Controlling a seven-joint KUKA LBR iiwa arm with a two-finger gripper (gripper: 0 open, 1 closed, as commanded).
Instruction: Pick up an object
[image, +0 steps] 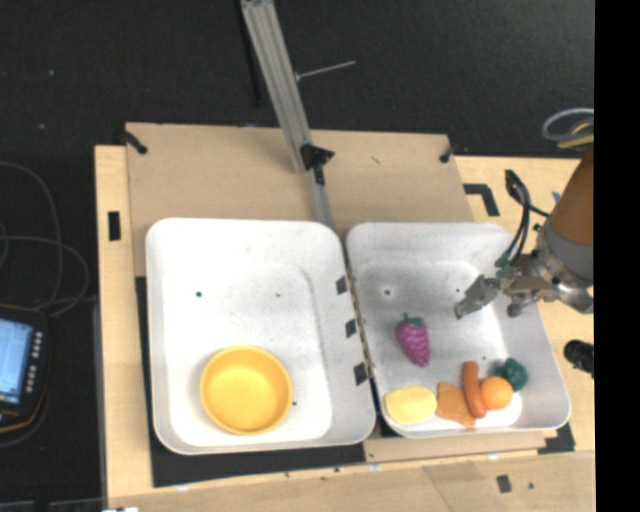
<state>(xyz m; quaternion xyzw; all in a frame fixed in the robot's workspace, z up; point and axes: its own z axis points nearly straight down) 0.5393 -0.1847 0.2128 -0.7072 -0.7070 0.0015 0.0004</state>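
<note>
The right bin (430, 250) holds a magenta berry-shaped toy (414, 339) near its middle. Along its front edge lie a pale yellow piece (410, 404), an orange carrot-like piece (471, 389), a round orange fruit (496, 392) and a small dark green piece (514, 373). My gripper (495, 302) hovers over the right side of this bin, above and to the right of the magenta toy. It is open, with nothing between its fingers. The arm's orange band (578, 210) shows at the right edge.
In the left bin (240, 260), a yellow bowl (246, 389) sits near the front. A slanted metal pole (290, 100) rises behind the bins. A handheld screen (15, 365) lies off the bench at far left.
</note>
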